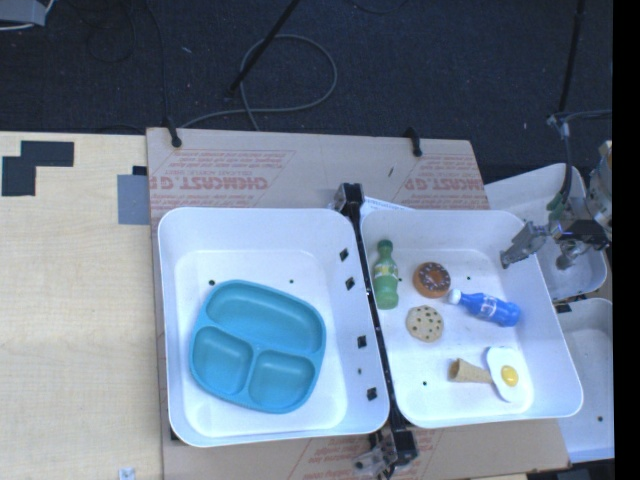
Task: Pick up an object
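One fixed camera — high above, slanting down on both bins [170,268].

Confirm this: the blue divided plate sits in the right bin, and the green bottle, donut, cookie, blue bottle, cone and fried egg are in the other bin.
Not quite. The camera view shows the blue divided plate in the left bin; the food items lie in the right bin.

You are seeing red printed lettering on the cardboard sheet [300,173] lying under the two white bins, along its far edge. The lettering is appearing upside down to the camera and is too blurred for reading it with certainty. More red print is showing at the near edge, also not readable.
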{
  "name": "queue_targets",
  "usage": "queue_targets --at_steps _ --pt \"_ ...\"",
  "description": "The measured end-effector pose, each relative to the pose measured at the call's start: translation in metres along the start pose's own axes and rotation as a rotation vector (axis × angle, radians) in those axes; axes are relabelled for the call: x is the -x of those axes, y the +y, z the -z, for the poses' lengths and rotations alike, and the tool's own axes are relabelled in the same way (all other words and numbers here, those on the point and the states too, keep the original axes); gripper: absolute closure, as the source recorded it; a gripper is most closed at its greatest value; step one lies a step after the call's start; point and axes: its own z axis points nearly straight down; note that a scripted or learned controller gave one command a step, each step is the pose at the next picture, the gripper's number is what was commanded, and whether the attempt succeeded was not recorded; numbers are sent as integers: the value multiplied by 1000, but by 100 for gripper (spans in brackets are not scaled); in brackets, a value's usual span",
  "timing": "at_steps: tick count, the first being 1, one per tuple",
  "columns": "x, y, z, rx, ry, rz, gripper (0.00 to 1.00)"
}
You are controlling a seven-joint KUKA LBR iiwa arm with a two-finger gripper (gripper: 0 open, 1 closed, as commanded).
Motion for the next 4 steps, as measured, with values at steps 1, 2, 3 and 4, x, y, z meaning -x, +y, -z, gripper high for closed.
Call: queue_targets --at_steps 1,2,3,4 --pt "0 2 7 13 -3 2 0" --pt "-9 4 -48 8 -1 2 0" --pt "-1 -1 -102 6 -1 2 0" --pt "-7 3 -155 24 -12 3 0"
